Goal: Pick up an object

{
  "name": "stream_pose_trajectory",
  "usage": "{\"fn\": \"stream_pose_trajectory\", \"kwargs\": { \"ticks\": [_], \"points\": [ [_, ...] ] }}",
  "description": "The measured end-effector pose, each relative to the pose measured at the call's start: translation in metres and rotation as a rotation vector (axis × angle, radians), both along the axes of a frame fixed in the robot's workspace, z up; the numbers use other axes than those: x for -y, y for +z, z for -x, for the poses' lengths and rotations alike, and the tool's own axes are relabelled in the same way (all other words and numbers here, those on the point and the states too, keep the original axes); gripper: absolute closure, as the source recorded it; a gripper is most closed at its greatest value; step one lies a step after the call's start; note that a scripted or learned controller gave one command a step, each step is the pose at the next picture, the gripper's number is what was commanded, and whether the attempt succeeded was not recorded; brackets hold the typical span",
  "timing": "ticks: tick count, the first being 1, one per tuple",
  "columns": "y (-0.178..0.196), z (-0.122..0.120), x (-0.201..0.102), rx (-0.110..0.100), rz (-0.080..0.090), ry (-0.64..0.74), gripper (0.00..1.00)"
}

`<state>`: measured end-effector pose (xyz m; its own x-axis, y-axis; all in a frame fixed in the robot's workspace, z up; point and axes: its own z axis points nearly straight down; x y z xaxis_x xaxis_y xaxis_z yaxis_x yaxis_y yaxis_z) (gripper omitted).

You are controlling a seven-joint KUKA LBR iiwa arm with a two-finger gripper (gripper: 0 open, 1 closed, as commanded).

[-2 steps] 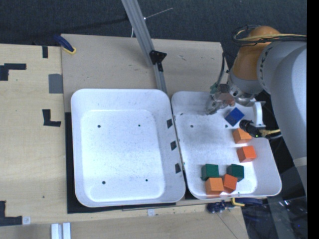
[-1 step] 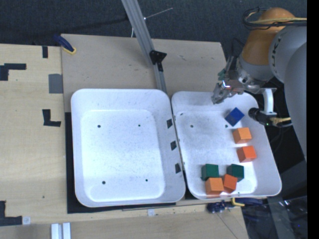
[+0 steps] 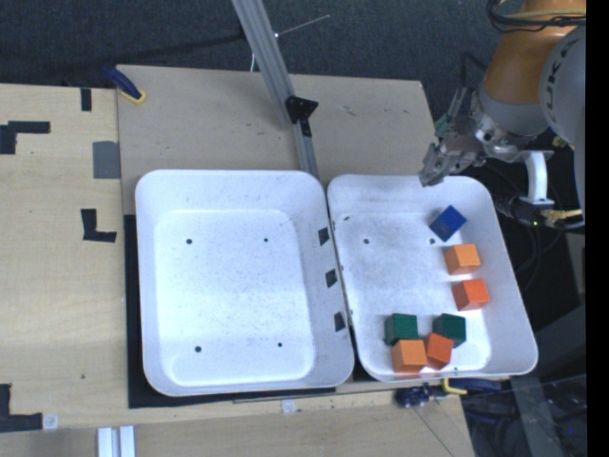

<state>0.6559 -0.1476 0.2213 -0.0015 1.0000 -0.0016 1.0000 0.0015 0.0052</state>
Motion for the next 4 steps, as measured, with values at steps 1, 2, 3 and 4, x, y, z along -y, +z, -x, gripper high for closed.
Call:
{"fn": "stream_pose_trajectory", "kwargs": {
  "ticks": [1, 2, 3, 4],
  "points": [
    [0.027, -0.001, 0.000, -0.003, -0.001, 0.000, 1.00],
    [0.021, 0.008, -0.047, -0.007, -0.003, 0.003, 1.00],
    [0.023, 0.014, -0.093, -0.007, -0.003, 0.004, 1.00],
    [0.012, 0.017, -0.142, -0.008, -0.003, 0.004, 1.00]
  ]
}}
